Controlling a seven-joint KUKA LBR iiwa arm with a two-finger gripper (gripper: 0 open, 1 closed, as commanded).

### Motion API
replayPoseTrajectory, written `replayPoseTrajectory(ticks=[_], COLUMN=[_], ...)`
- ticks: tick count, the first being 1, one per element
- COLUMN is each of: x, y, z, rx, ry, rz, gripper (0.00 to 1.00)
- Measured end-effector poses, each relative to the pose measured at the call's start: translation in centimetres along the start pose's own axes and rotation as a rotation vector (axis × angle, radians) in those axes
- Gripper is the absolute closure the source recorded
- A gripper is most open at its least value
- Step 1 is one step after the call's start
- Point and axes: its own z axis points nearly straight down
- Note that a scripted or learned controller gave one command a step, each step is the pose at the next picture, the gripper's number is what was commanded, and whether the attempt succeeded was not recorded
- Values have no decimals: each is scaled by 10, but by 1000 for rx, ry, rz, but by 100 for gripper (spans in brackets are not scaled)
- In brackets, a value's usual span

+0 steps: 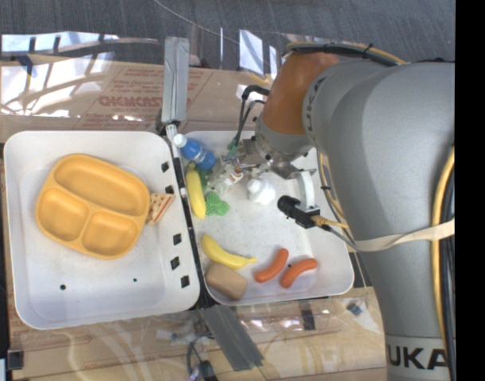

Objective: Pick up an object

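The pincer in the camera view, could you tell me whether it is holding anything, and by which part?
It cannot be told: the pincer sits low in the right bin near the blue bottle, and the arm's wrist hides any hold.

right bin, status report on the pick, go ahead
Tool low over the right bin's far-left corner, grip hidden. Blue bottle, green toy, upright banana beside it. Nothing seen lifted.

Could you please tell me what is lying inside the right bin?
Two bananas, two sausages, a blue bottle, a green piece, a brown block; the arm covers its far corner.
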Motion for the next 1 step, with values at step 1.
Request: replayPoseTrajectory(ticks=[1], x=[-11], y=[-3], z=[1], rx=[11], ry=[3], rz=[-178], gripper=[0])
